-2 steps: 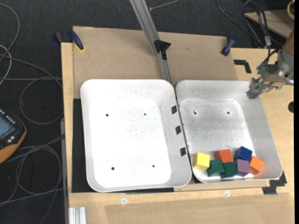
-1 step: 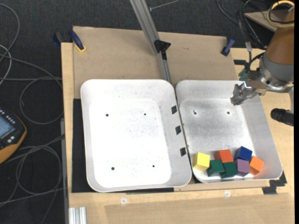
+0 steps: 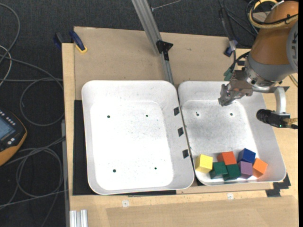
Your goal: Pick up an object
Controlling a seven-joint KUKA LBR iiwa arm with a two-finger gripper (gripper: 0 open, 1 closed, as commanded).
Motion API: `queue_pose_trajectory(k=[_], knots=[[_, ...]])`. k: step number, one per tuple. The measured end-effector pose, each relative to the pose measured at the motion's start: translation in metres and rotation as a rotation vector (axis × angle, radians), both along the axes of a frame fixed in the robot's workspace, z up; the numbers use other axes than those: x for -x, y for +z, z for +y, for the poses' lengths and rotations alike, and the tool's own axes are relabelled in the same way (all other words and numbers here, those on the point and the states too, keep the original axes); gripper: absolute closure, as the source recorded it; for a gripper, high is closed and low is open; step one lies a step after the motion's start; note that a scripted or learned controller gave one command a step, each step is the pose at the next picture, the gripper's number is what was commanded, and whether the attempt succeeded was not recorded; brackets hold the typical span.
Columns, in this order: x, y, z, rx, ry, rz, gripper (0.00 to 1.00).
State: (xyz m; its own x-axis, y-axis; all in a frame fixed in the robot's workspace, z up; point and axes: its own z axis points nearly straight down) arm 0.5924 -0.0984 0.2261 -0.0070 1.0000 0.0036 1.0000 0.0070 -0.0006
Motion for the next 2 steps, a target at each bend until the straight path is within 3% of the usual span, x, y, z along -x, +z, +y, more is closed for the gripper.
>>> queue_pose_trajectory(k=[2], knots=[[0.023, 0.015, 0.111, -0.001, 0.001, 0.001, 1.0]])
